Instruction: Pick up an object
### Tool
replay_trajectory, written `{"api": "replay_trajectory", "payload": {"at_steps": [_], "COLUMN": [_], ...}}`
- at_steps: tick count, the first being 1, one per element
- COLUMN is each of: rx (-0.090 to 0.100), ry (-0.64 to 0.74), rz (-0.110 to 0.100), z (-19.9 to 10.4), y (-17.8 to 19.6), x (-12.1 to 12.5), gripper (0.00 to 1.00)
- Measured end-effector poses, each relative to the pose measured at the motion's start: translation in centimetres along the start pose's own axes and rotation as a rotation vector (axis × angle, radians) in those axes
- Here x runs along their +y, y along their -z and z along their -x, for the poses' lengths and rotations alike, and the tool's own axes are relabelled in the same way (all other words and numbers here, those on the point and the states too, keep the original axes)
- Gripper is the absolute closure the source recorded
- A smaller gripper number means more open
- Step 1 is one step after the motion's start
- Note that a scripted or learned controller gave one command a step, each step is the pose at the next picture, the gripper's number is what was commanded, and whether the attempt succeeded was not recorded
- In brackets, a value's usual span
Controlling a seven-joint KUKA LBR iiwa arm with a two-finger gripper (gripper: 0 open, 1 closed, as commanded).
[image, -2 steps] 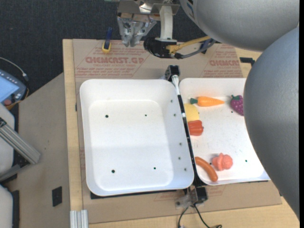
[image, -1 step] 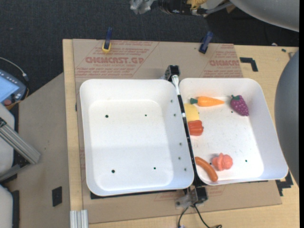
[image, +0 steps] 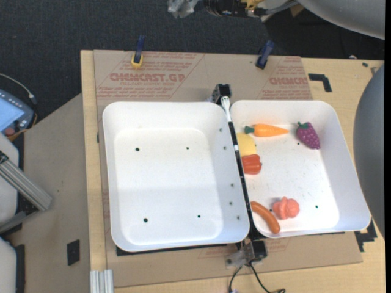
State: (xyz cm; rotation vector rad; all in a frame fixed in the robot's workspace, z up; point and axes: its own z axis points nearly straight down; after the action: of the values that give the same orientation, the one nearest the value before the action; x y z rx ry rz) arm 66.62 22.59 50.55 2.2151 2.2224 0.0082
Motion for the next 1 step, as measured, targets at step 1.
{"api": "replay_trajectory", "payload": {"at_steps": [1], "rx": [0.001], "ry": [0.002], "rz": [0.004], "z": [-0.1], "y": [1.06], "x": [0.02], "gripper": [1.0]}}
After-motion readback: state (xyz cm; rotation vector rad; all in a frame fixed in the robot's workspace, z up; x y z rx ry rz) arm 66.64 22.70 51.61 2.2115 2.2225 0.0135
